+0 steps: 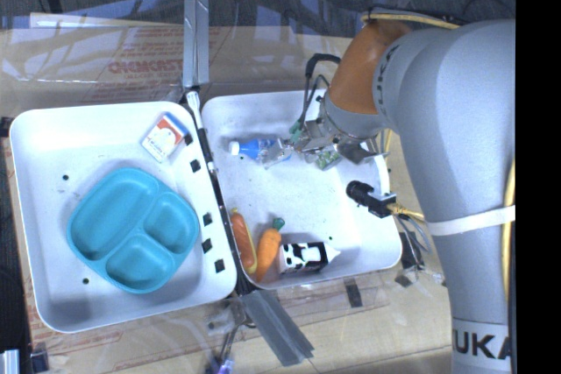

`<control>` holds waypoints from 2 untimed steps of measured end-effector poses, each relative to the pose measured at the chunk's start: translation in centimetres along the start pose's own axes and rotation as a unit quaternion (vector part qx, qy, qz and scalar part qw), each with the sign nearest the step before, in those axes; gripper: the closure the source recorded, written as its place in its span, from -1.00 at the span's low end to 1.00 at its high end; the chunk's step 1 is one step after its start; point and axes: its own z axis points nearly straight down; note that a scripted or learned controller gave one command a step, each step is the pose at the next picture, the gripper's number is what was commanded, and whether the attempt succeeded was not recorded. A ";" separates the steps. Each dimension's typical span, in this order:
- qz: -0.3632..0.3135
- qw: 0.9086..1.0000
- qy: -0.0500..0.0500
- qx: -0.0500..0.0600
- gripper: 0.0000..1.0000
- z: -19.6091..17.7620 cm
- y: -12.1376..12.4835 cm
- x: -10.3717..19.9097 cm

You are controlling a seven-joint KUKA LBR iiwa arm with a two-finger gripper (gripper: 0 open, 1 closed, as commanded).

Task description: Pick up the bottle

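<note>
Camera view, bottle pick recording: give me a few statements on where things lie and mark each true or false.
1. The bottle lies on its side in the right bin. True.
2. The blue divided tray sits in the right bin. False: it is in the left bin.
3. The carrot lies by the hot dog. True.
4. The end effector hangs over the left bin. False: it is over the right bin, near the bottle.

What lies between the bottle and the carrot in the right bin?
In the camera view, only bare white bin floor separates the bottle from the carrot; nothing sits in that stretch.
</note>
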 end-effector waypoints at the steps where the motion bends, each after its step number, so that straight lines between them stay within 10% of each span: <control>1: 0.130 0.992 0.001 0.001 -1.00 1.0 -6.2 0.1; 2: 0.129 0.992 -0.001 0.004 -1.00 -0.5 3.9 1.8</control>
